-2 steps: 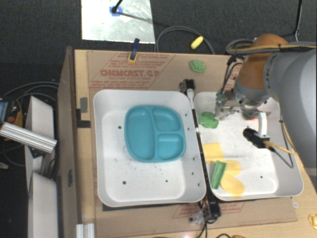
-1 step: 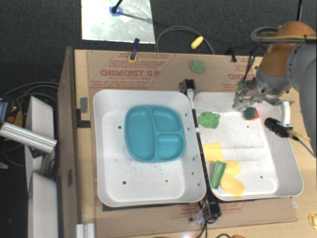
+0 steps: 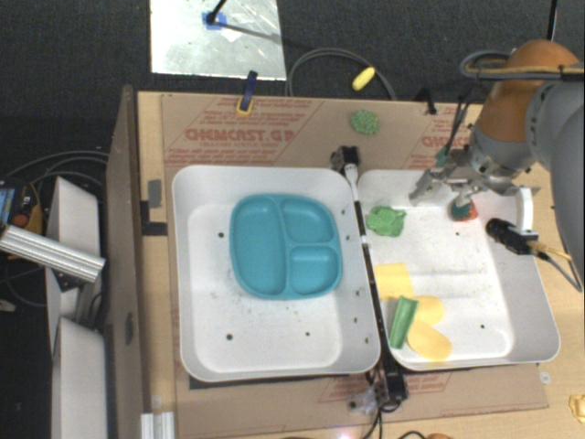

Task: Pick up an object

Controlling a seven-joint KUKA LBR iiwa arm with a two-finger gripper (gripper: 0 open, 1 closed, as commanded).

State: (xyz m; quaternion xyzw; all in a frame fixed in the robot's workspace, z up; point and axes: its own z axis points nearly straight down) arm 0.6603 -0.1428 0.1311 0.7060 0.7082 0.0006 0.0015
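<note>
A: Small red-and-teal object (image 3: 463, 211): right bin (image 3: 526, 323), toward one o'clock, near the far rim.
B: Gripper (image 3: 454, 190) above it; fingers' spread unclear. Open floor at six o'clock.

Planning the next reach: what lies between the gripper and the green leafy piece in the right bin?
In the camera view, only bare white bin floor separates the gripper from the green leafy piece; a small red-orange object sits just below the gripper.

The grey arm (image 3: 548, 108) reaches in from the right — orange band up top, wrist bent down, gripper (image 3: 454, 190) low.
</note>
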